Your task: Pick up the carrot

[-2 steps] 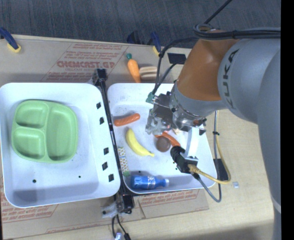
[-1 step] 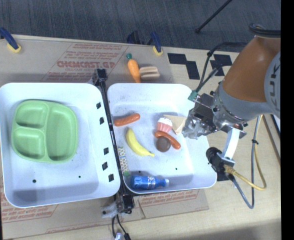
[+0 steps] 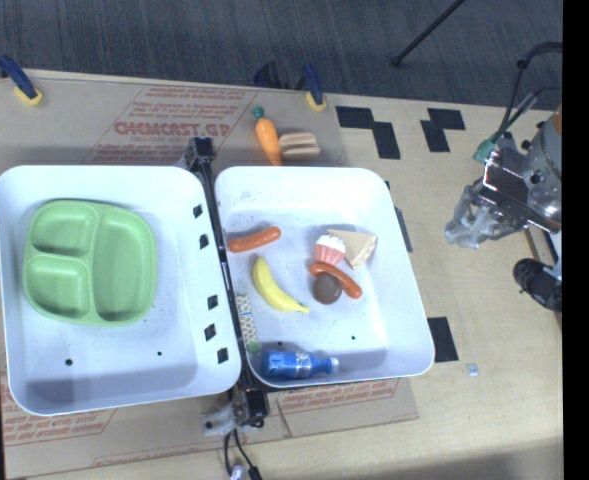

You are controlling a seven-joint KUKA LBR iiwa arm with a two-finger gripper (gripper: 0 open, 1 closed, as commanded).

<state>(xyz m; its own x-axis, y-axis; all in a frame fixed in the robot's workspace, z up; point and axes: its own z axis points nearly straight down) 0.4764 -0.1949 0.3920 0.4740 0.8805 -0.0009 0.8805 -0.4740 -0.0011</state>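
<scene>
From my screen I cannot tell if the fingers of the gripper point(image 3: 471, 226) are apart or together; it hangs over the bare bench, well to the right of the right bin point(image 3: 399, 223). The carrot point(image 3: 267, 139) lies outside the bins, on the cardboard just behind the right bin, touching a small sandwich point(image 3: 299, 146). The left bin point(image 3: 14, 368) holds a green divided plate point(image 3: 89, 261)

The carrot point(image 3: 267, 138) is orange with a small green top. It lies flat on the bench, outside the bins, just beyond the far edge of the right bin point(image 3: 406, 268), green end pointing away.
</scene>
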